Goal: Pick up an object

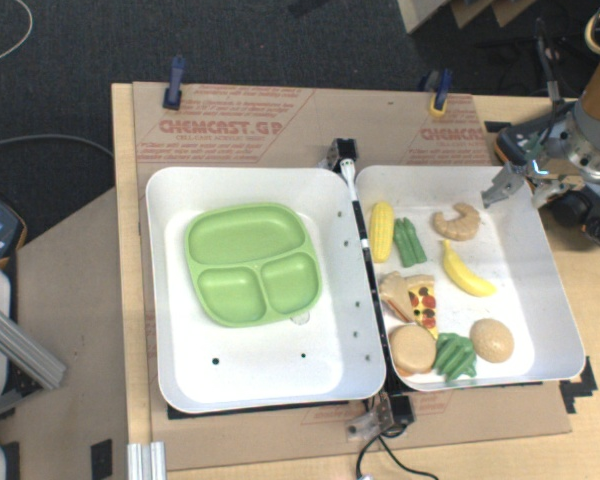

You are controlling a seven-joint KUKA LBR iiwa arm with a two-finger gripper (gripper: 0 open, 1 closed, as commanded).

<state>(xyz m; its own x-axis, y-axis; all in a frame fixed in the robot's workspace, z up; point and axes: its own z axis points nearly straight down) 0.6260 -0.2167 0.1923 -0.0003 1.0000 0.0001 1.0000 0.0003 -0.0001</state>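
claw (pixel 495 194) sits at the far right, hovering over the upper right rim of the right bin (pixel 555 308); can't tell from this angle what state it's in, nothing seen gripped. going left to right: left bin (pixel 170 298) holds a green divided plate (pixel 252 263), not the likely target. right bin has the pickable stuff: corn cob (pixel 381 230) just beside the green beans (pixel 410 241), pizza slice (pixel 412 298) touching a bun (pixel 413 347) below it, green leafy piece (pixel 456 356) between the bun and a round bread roll (pixel 492 339), banana (pixel 465 272) mid-bin, croissant-like piece (pixel 457 222) nearest the claw. risks, as a guess: claw is near the bin wall so a descent here could clip the rim; croissant is curved and lumpy, could slip or get nudged; lower items are packed close, so a grab there may catch two or push neighbours apart; banana is thin and low, easy to miss
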